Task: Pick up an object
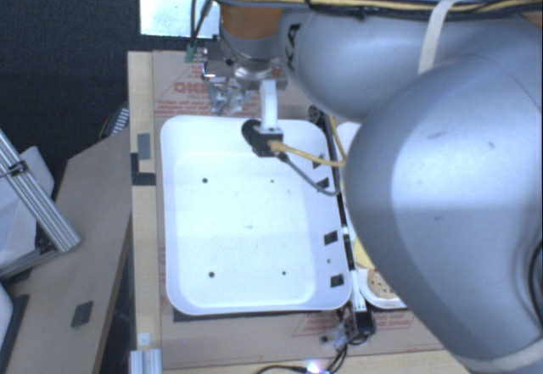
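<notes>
My gripper [224, 99] hangs under the orange band of the wrist, over the far edge of the left white bin [182, 194]. Its metal tip is small and blurred against the cardboard behind it. The grey arm covers most of the right bin [386, 300], of which a sliver shows at the lower right. In that sliver lie a pale tan round object [378, 286] with dots on it and a bit of something yellow [362, 255]. Nothing is visible between the gripper's tips.
A black fitting [260, 140] with a yellow cable hangs from the wrist over the left bin's far right corner. Black clips [333, 238] line the divide between the bins. A metal rail [38, 203] lies at the left, beyond the brown bench edge.
</notes>
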Controlling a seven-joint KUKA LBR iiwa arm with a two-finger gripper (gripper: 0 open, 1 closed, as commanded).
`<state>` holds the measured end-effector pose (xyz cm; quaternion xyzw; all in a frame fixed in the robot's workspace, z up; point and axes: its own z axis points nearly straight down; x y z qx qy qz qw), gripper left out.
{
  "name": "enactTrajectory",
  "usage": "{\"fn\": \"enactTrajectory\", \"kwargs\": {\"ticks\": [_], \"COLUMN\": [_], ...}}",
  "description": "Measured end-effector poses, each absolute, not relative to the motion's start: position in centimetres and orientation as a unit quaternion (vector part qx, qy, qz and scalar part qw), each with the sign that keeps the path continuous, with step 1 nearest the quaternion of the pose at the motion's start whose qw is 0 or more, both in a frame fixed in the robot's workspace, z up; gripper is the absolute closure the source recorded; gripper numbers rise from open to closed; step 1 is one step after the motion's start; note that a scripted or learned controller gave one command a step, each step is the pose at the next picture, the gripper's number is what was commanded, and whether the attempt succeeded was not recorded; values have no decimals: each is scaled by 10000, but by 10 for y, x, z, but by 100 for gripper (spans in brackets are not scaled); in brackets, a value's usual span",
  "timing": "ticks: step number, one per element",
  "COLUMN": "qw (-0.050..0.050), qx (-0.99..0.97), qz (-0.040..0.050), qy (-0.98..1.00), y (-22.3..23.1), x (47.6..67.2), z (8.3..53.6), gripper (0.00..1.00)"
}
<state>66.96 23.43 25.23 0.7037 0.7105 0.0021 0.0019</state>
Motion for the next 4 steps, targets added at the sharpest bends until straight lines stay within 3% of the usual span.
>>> {"fn": "enactTrajectory", "kwargs": {"ticks": [4], "qw": [58], "qx": [6956], "qz": [50], "qy": [7184], "y": [235], "x": [672], "z": [297], "gripper": [100]}}
